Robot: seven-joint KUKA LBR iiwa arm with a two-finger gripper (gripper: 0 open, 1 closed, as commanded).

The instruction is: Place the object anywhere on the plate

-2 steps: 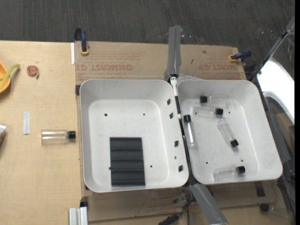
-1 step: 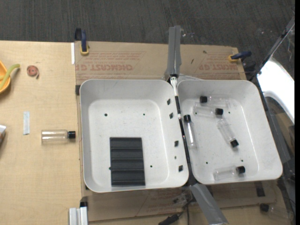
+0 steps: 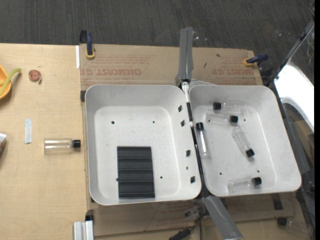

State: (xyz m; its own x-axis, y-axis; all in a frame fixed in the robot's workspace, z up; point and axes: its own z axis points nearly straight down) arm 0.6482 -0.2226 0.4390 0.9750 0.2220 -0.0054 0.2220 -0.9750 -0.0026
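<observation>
A black ribbed rectangular plate point(image 3: 135, 172) lies flat in the left bin point(image 3: 100, 109), near its front wall. The right bin point(image 3: 270, 109) holds several clear vials with black caps. One vial point(image 3: 201, 140) lies along the bin's left wall. Two vials point(image 3: 224, 106) point(image 3: 222, 118) lie near the back. Another vial point(image 3: 243, 143) lies at a slant in the middle. A last vial point(image 3: 244, 184) rests by the front wall.
A spare clear vial point(image 3: 60, 144) lies on the wooden bench left of the bins, with a small white strip point(image 3: 28, 131) and a pink disc point(image 3: 34, 75) nearby. Clamps point(image 3: 86, 43) point(image 3: 255, 60) hold the cardboard at the back. A white-grey machine part point(image 3: 296, 86) stands at the right.
</observation>
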